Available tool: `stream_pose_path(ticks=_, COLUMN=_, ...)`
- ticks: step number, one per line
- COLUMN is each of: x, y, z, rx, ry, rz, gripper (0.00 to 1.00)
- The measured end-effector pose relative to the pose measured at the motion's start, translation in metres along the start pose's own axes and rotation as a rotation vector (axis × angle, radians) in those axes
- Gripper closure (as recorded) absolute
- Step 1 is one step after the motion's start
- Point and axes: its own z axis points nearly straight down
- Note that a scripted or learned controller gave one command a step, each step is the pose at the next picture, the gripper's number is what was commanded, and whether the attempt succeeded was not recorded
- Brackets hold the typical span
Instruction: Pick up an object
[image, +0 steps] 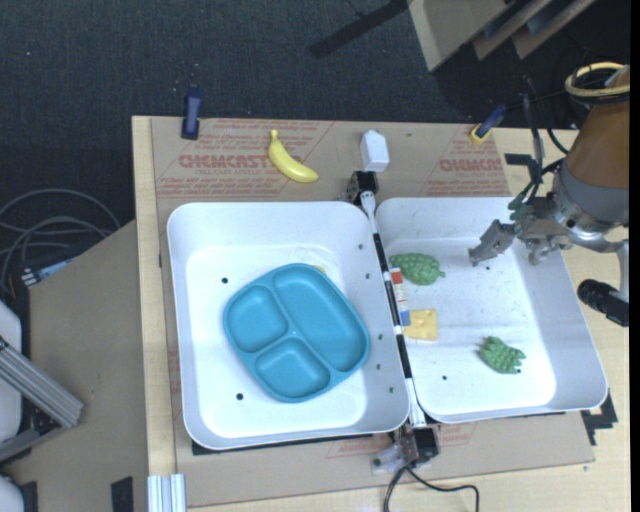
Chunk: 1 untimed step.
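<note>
Objects lie in both bins, all left of or below the gripper. Farthest to its left, the left bin (185, 240) holds a blue tray (290, 330) with three compartments, lying flat and well apart from the gripper. A banana (290, 160) rests on the bench behind that bin, outside it, far left of the gripper and a little above it in the view. A small white block (374, 150) sits on the bench near the back end of the divider between the bins.

In the right bin (560, 350), a green toy (418, 268) lies just beside the divider, left of the gripper and slightly lower, near it but not touching. A yellow piece (422, 325) lies further toward the front, also against the divider, lower left of the gripper. A second green toy (500, 355) lies toward the bin's front, almost straight below the gripper in the view and apart from it.

The gripper (515, 245) hangs over the back part of the right bin. Its two fingers (488, 248) stand spread with nothing between them. The arm (600, 170) comes in from the right, its orange band just above the wrist.
</note>
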Motion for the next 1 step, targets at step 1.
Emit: stream_pose_path(ticks=1, x=-0.0407, y=-0.0633, z=0.0915, rx=0.002, ry=-0.002, rz=0.004, gripper=0.0)
